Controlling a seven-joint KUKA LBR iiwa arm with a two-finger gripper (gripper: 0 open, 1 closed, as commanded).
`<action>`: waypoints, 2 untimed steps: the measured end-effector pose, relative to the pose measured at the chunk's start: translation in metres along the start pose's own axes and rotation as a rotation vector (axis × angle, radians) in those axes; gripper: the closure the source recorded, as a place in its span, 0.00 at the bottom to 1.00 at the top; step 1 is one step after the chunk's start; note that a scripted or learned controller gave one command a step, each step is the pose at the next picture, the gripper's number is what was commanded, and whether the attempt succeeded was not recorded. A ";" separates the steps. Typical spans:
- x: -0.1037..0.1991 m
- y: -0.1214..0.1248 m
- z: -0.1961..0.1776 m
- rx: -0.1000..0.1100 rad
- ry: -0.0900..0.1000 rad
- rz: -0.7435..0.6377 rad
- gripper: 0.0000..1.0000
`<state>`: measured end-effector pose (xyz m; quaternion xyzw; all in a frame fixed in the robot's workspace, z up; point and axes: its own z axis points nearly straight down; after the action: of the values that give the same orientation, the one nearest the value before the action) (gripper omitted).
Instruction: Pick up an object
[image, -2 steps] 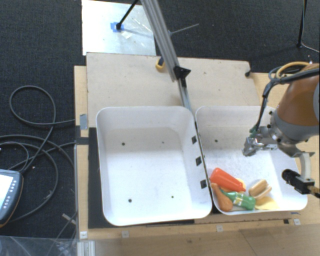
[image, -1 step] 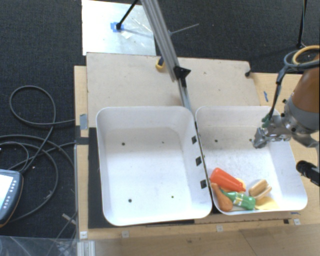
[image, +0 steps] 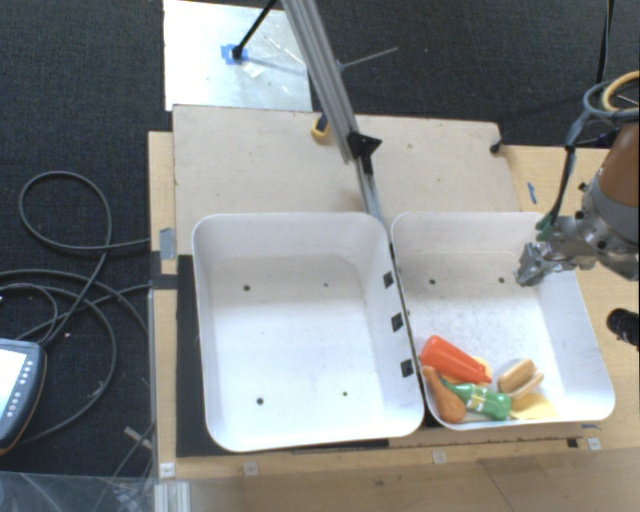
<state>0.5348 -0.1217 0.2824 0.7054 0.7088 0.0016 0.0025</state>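
The gripper (image: 532, 268), its state impossible to tell, hung over the right bin's (image: 470, 235) far-right side, while the toys (image: 478, 384) lay heaped in that bin's near corner.

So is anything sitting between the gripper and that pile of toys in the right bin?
Nothing visible. The gripper hangs over the right bin near its far right side; bare bin floor lies between it and the toys in the near corner.

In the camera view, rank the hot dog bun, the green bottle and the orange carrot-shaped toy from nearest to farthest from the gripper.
From the gripper:
1. Hot dog bun, right bin's front right corner.
2. Green bottle, left of the bun.
3. Orange carrot-shaped toy, by the divider; nearly level with the bottle.
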 end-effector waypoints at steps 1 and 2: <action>0.051 0.004 0.011 0.004 0.003 -0.005 1.00; 0.104 0.021 0.028 0.005 0.003 -0.006 1.00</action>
<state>0.5551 -0.0178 0.2541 0.7034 0.7108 0.0008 -0.0005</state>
